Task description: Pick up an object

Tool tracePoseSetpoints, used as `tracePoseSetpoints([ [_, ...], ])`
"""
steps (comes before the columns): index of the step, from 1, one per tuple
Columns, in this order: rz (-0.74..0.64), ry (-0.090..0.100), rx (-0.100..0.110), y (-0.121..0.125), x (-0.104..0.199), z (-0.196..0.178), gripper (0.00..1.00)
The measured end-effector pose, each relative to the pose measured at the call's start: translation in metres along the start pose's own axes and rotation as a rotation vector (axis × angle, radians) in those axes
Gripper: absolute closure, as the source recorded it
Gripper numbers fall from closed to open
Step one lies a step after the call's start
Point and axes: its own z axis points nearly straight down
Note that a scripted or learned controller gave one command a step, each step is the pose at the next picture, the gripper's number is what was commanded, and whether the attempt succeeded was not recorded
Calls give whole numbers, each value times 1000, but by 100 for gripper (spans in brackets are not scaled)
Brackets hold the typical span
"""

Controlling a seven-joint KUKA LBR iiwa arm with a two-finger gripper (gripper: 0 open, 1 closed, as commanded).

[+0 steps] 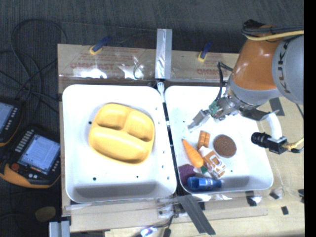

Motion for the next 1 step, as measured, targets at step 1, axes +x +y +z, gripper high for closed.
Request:
tracePoseSetpoints([
  [1,-81,2,2,-46,-33,115,0],
])
